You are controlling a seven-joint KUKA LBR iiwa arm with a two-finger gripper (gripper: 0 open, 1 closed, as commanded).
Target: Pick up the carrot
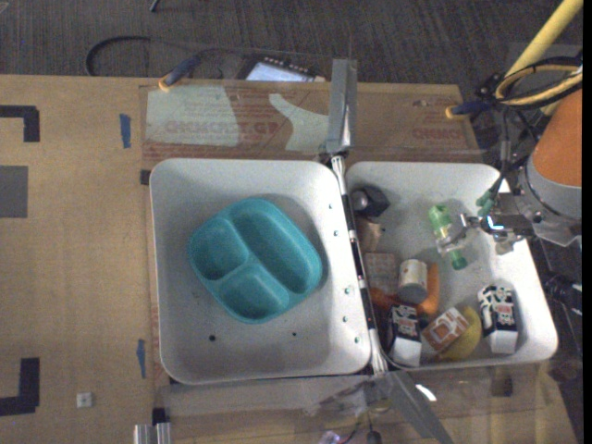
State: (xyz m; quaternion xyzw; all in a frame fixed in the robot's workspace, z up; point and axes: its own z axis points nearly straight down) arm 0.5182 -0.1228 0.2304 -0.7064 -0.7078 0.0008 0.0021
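Brown cardboard covers the bench [74, 276], with blue tape marks at its left. On it, the left bin [176, 340] carries a teal divided plate [256, 259] and little else. The right bin [546, 331] is crowded. At its far left lies a dark round object [370, 201]. The carrot [431, 289] sits toward the near middle, orange, pressed against a small can [412, 276] and close above a little carton [404, 324] and a brown box [446, 329]. A green bottle [446, 227] lies farther back, and a black-and-white carton [499, 308] stands at the right.

The gripper [488, 222] hangs at the bin's right side, beside the bottle; whether its jaws are open or closed I cannot tell.

My worry is the crowding: descending fingers could strike the can or close on the box instead, or knock the bottle on the way over.
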